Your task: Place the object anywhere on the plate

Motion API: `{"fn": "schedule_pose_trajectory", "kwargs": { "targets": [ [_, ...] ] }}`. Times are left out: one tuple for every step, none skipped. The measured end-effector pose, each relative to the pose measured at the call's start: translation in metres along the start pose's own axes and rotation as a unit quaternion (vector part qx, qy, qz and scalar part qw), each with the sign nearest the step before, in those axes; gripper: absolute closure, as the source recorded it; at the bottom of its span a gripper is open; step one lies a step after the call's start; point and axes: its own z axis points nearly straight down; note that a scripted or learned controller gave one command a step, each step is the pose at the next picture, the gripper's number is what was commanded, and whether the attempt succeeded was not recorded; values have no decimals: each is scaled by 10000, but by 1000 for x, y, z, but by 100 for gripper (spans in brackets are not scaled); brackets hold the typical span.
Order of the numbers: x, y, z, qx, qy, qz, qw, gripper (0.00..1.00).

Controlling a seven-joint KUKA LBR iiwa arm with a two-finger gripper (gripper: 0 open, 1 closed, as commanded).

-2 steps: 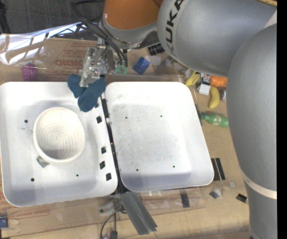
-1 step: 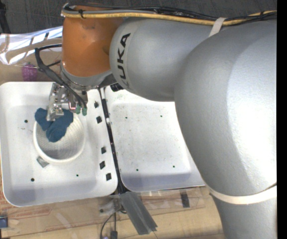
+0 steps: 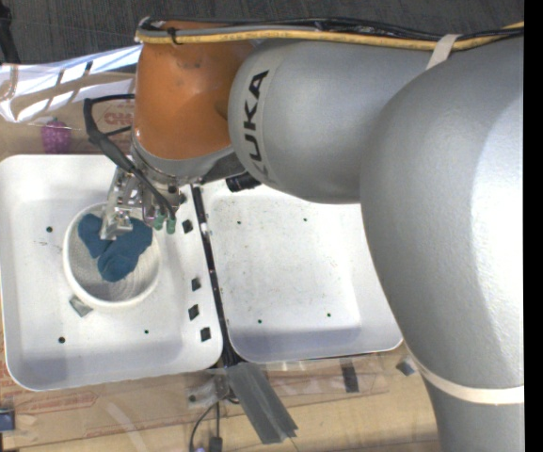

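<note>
Two shallow white bins lie side by side on the bench. The left bin (image 3: 26, 347) has rounded corners and a low raised rim; a dark divider strip (image 3: 207, 271) runs where it meets the right bin (image 3: 290, 290). A round white plate (image 3: 83, 285) sits in the left bin's middle, nearer the far edge than the near one, with bare floor between it and the left and near rims. A small grey tab (image 3: 80, 306) lies touching the plate's near-left rim. On the plate lies the object, a soft blue cloth-like piece (image 3: 120, 248), crumpled and irregular in outline, covering the plate's far and central part.

The gripper (image 3: 125, 217) hangs over the plate's far edge, its metal fingers down on the blue piece; whether they clamp the cloth or merely touch it cannot be told. The orange band (image 3: 177, 92) and the smooth grey arm (image 3: 422, 158) overhang the far edge of both bins and cover the right bin's right side. The right bin's visible floor is speckled with small dark marks.

Beyond the left bin's far edge stand a crinkled clear wrapper (image 3: 55, 83) and a small purple item (image 3: 56, 137). At the near edge, a grey bracket (image 3: 262, 403) projects below the junction of the bins.
</note>
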Motion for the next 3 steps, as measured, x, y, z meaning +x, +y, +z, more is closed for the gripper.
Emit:
{"fn": "schedule_pose_trajectory", "kwargs": {
  "targets": [
    [-31,-29,59,-1,3,-134,9999,100],
    [-68,-41,79,-18,-16,-379,9993,100],
    [-62,-20,27,-8,-27,-1582,9874,100]
  ]
}}
